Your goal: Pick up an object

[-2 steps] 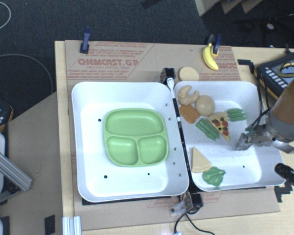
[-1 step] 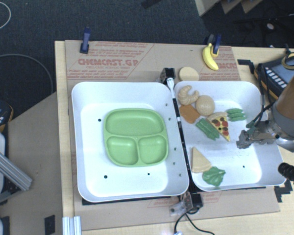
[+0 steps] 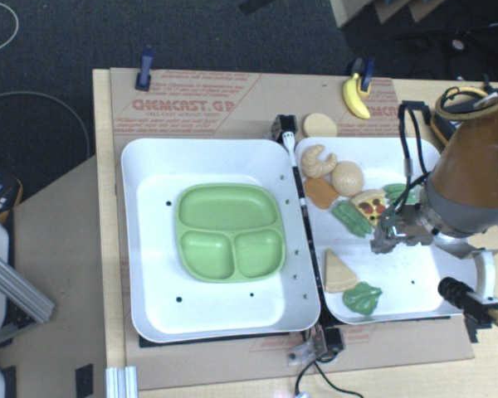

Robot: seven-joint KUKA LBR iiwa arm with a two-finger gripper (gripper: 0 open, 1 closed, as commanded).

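Here the gripper (image 3: 385,239) hangs low in the right bin (image 3: 415,301), just beside the pizza slice (image 3: 368,206) and green pea pod (image 3: 347,218); whether its jaws are open cannot be told. Crowded toys risk a glancing, empty close.

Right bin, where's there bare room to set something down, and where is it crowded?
In the right bin, bare floor lies along the near edge, between the green leaf and the right rim, below the gripper. The far-left corner is crowded: croissant, bread roll, pizza slice. The left bin has bare margins around the green tray.
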